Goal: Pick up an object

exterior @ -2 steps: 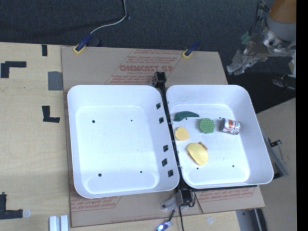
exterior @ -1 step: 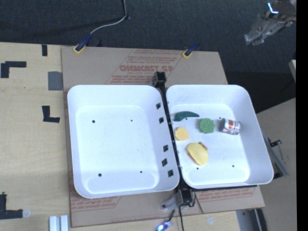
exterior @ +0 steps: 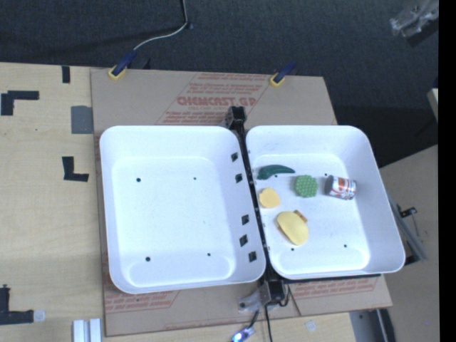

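The right bin (exterior: pixel 370 258) holds several small objects. A dark green curved piece (exterior: pixel 274 171) lies near its left wall. To its right sit a round bumpy green object (exterior: pixel 306 186) and a small can (exterior: pixel 341 187) lying on its side. A small yellow disc (exterior: pixel 268 198) and a larger yellow lump (exterior: pixel 293 227) lie nearer the front. My gripper (exterior: pixel 415 14) is a blurred grey shape at the top right corner, high above the dark floor and far from both bins.
The left bin (exterior: pixel 114 191) stands beside the right one on a brown board (exterior: pixel 214 98). Black clips (exterior: pixel 242 212) line the seam between the bins. A cable (exterior: pixel 164 38) and two blue-yellow clamps (exterior: pixel 122 64) lie behind the board.
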`<state>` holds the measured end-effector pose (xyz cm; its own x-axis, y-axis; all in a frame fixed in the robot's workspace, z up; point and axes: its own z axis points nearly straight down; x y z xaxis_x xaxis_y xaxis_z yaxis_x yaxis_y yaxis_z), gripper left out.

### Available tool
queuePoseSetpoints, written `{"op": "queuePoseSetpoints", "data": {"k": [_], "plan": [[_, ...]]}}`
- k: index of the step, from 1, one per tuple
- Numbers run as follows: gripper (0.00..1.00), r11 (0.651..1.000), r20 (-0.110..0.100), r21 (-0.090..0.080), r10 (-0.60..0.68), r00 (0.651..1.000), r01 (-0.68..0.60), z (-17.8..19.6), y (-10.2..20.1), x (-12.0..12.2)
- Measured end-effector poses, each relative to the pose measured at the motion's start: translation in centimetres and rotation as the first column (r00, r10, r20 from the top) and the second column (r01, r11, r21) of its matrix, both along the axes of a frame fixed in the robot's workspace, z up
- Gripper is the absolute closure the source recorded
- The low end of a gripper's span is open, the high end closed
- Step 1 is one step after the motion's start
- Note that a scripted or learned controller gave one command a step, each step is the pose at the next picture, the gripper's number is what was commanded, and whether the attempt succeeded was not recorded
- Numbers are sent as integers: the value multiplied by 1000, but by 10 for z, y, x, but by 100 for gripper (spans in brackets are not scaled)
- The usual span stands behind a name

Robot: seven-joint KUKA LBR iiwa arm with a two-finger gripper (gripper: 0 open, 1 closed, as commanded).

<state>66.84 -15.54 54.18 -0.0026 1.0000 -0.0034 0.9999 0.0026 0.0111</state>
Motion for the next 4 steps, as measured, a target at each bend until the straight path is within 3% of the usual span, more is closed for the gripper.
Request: {"op": "queuePoseSetpoints", "data": {"k": [2, 3, 4], "plan": [[100, 1000, -11, 5, 1, 1000, -1, -13, 62, -159], [100, 1000, -12, 4, 0, 1000, 0, -20, 90, -186], [100, 1000, -14, 3, 1, 1000, -1, -39, 117, -172]]}}
